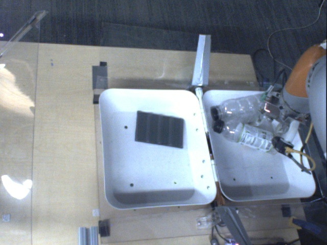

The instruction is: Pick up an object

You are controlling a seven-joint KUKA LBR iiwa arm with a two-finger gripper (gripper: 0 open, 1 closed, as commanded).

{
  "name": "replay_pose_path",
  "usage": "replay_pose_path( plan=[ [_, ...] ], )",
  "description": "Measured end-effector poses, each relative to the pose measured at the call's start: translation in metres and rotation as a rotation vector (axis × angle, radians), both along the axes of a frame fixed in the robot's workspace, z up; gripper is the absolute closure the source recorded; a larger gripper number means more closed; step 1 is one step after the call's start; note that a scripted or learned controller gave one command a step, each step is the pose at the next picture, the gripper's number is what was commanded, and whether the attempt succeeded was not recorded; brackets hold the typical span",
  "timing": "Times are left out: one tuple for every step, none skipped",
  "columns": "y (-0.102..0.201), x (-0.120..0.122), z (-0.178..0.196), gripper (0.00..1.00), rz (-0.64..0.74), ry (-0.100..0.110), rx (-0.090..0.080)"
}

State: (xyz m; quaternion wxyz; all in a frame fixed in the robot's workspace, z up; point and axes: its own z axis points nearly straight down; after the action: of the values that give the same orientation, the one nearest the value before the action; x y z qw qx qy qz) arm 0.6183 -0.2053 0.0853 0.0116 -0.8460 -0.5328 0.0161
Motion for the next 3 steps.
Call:
replay_pose_path(
  plan=[
    [0.01,-0.018,0.119,0.0,0.226,-0.047,-0.001],
    [0.022,-0.055,0.04,0.0,0.364,-0.045,0.003],
    [0.051,-0.045,0.026,0.0,0.375,-0.044,0.004]
  ],
)
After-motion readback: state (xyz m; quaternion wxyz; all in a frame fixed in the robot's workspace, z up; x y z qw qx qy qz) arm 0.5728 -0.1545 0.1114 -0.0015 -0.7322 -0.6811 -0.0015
